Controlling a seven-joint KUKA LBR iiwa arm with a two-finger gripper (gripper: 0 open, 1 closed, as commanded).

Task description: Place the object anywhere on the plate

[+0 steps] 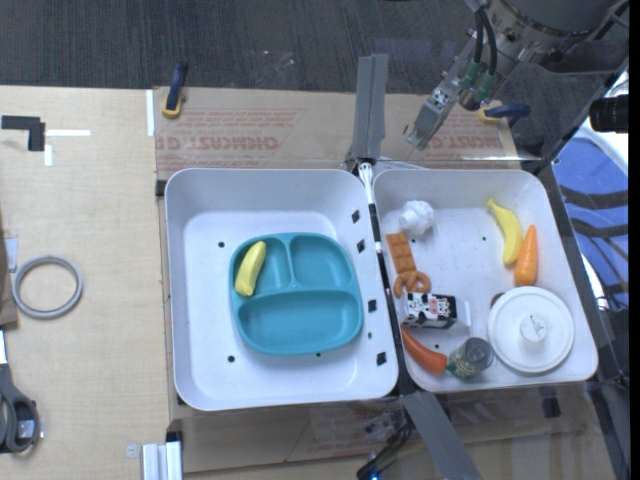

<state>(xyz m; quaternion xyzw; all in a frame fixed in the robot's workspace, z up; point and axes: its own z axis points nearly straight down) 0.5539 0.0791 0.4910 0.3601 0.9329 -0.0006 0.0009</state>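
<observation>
— Plate [300, 318] sits in the left bin [185, 298], teal, with three compartments. Anything on it?

— A small yellow piece [249, 266] lies in the upper-left compartment, tilted, resting against the rim there. If that is the object, it is on the plate already, by my reading.

— And the arm?

— Up at the top right, over the far edge of the bench [80, 198], beyond the right bin [570, 368]. The tool [428, 126] hangs above the cardboard behind the bins, well apart from the plate. I see nothing between its fingers, and I cannot tell whether they are apart or together; it is small and seen at a slant.

— What waits in the right bin?

— A banana [506, 230] beside a carrot [527, 255], a white lid [531, 330], a second carrot [424, 353] near a small can [469, 358], a black-and-white carton [431, 310], some pretzels [403, 262] and a crumpled white thing [417, 216].

— So if another piece is to go across?

— I would pick one lying free, such as the banana, come straight down across its narrow width, lift clear of the divider [368, 218], and let go low over the big lower compartment, so it cannot roll off.
</observation>
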